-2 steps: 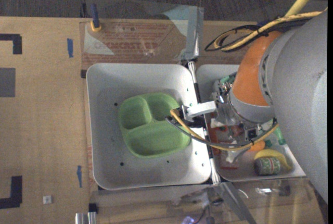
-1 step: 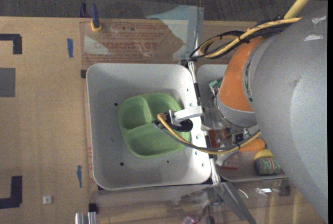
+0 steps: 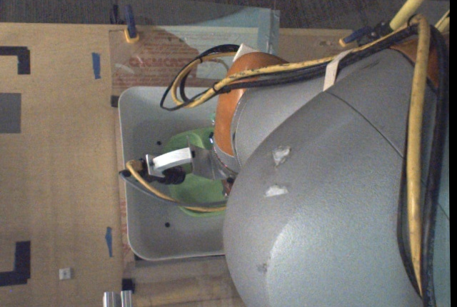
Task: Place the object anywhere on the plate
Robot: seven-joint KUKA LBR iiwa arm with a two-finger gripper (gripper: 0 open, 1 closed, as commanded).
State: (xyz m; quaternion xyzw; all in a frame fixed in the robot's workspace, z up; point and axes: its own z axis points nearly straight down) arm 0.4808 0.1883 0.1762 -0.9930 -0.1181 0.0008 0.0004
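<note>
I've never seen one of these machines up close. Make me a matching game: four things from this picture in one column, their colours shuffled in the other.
Things
1. plate
2. bin
3. band on the arm
4. tape strip on the cardboard

Colours
A. orange
B. blue
C. white
D. green

Pairs: 1-D, 2-C, 3-A, 4-B
</note>
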